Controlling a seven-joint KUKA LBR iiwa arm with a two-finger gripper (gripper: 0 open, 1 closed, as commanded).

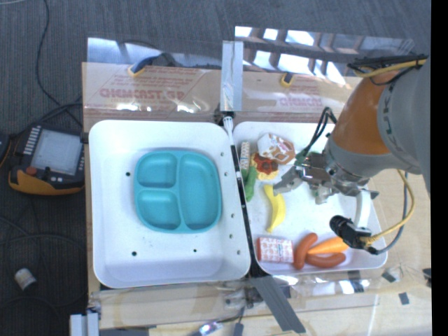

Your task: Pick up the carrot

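You are looking at a small carrot (329, 246), likely light, stiff and slick; grip it mid-body. Whether the gripper (313, 180) is parted, I cannot tell.

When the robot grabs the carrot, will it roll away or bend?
The carrot looks like a smooth, tapered toy, so it would probably stay stiff, not bend. Its rounded shape might let it slip or roll if pinched off-centre. It lies against the sausages near the right bin's front wall, which may keep it from rolling far.
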